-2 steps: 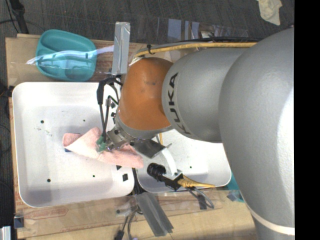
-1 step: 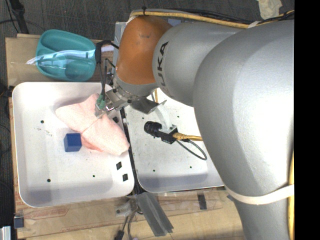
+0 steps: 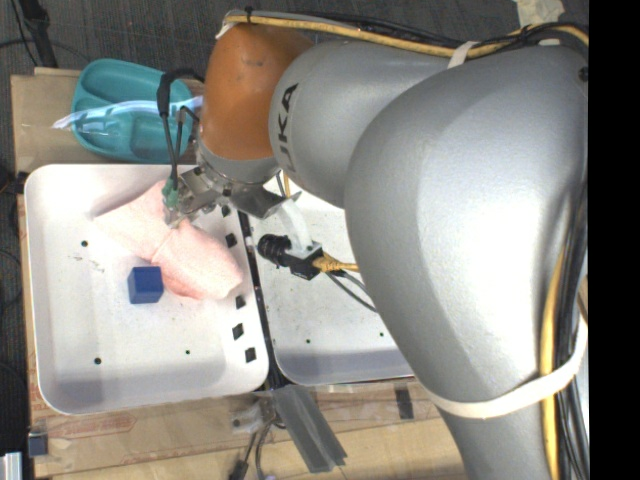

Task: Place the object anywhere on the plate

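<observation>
1. The grey arm [image 3: 470,198] fills the right of the camera view, nearest the lens, and hides most of the right bin [image 3: 330,358].
2. Its orange band [image 3: 245,93] hangs over the top edge of the left bin [image 3: 60,368], with the pincer [image 3: 180,203] low at the upper end of a pink cloth-like object [image 3: 185,248].
3. I cannot tell how the pincer is set; the wrist hides it.
4. The pink object lies crumpled on the left bin's floor, and a blue cube [image 3: 146,284] sits just beside its lower left edge.
5. A teal item [image 3: 125,108] rests on the bench behind the bin; whether it is the plate is unclear.
6. The step looks like the pick-up: the next move calls for a firm grip, a lift, then carrying the object to the plate.
</observation>
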